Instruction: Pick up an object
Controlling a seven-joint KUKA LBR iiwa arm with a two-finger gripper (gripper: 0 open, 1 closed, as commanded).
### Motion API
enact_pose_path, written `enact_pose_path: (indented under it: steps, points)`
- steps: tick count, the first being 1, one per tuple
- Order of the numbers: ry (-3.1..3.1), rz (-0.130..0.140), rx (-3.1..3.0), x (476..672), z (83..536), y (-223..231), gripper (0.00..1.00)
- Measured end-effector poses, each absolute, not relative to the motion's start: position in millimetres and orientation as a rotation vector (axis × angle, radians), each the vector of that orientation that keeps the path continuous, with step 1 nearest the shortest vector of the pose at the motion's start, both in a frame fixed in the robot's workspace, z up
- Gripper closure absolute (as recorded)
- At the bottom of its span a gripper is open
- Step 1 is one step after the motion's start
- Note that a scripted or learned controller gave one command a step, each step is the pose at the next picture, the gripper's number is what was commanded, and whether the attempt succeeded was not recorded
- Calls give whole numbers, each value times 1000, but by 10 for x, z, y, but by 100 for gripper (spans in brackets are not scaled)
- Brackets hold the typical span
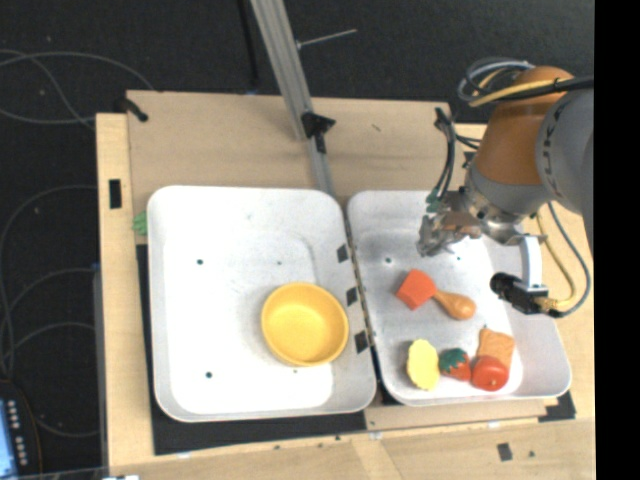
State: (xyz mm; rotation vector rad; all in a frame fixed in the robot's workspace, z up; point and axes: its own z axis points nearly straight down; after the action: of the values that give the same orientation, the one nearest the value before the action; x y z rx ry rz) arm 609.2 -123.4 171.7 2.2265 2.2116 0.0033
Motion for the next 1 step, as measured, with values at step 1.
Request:
enact_pose_path:
  steps: [1]
  points:
    - [2221,1,2221,6178,2190,-1293,100]
